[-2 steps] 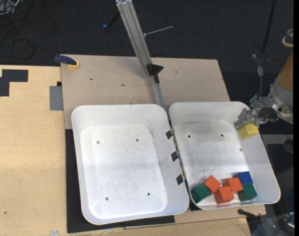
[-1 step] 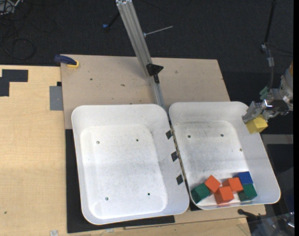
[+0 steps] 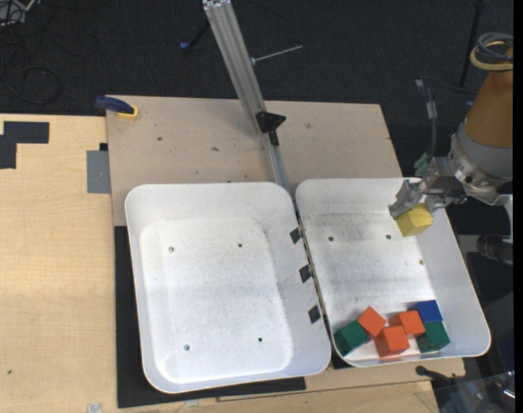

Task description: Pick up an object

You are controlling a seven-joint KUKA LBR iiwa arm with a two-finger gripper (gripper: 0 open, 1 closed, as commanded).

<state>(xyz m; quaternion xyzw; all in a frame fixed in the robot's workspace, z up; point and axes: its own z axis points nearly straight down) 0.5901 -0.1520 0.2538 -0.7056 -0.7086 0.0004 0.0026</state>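
Yellow block (image 3: pixel 415 222) is sitting pinched between the fingers of the gripper (image 3: pixel 414 206), hanging over the right bin (image 3: pixel 365 231) at mid-right of frame, apparently lifted. Other blocks (image 3: pixel 395 329) are lying clustered at lower right, likely slid downslope.

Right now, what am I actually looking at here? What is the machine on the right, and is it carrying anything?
A single camera looks down at a slant on a bench with two shallow white bins. The left bin and the right bin sit side by side. The grey and orange robot arm reaches in from the right. Its gripper hangs over the right bin with a yellow block between its fingers. In that bin's near corner lie orange blocks, green blocks and a blue block.
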